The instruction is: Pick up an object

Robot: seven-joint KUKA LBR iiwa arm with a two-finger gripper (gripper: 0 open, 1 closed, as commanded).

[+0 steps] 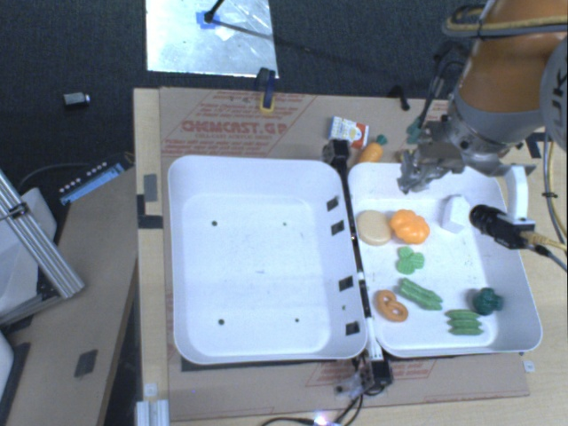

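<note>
- Right bin (pixel 524 322) is carrying the clutter: a tan round piece (pixel 374 228) touching an orange pumpkin-like piece (pixel 410 226), a small green leafy piece (pixel 409 260) just below, a pretzel (pixel 390 305), a green pod (pixel 419 293), a second green pod (pixel 463 321), a dark green broccoli-like piece (pixel 486 302) and a white block (pixel 455 212).
- Left bin (pixel 191 238) is sitting beside it on the counter (pixel 151 264).
- Green pod is lying with its long axis running diagonally, upper left to lower right; second pod is lying roughly level.
- Arm is reaching in from upper right, orange band (pixel 506 56) above the wrist; tool (pixel 414 177) is hanging over the right bin's far edge, above the tan and orange pieces.
- Tool opening: cannot tell; nothing is showing between the fingers.
</note>
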